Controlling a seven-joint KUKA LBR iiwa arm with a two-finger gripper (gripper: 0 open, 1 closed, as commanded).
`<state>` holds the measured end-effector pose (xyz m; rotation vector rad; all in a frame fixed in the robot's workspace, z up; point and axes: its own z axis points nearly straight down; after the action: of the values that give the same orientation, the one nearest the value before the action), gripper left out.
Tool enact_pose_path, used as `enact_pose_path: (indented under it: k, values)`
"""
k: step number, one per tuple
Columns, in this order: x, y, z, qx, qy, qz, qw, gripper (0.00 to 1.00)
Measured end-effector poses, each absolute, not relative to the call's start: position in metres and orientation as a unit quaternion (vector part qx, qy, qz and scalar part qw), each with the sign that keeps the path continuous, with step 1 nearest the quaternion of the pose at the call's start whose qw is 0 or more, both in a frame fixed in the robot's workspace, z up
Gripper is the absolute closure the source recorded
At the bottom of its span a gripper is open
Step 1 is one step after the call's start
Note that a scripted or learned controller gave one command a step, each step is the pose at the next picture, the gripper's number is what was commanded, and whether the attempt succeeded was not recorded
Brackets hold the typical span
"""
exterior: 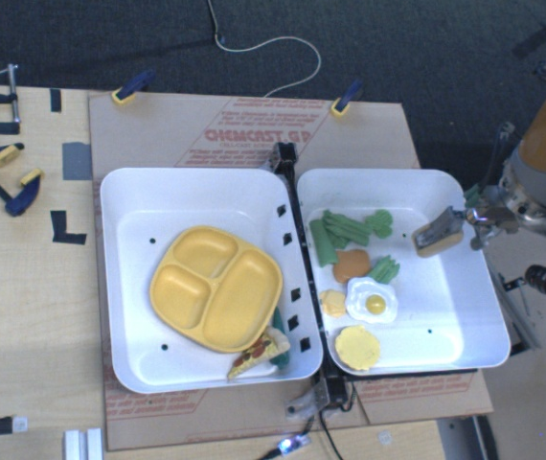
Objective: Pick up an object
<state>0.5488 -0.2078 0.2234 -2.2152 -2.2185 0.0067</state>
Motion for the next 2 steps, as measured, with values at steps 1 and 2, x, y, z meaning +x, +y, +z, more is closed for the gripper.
enact_pose_path:
  k: [1, 2]
  values:
    - [0.547, -0.202, 0.175, -0.706, -0.708, 0.0033, 0.005, 0.00]
    - [0.542, -0.198, 0.107, -0.706, -0.708, 0.0037, 0.007, 0.00]
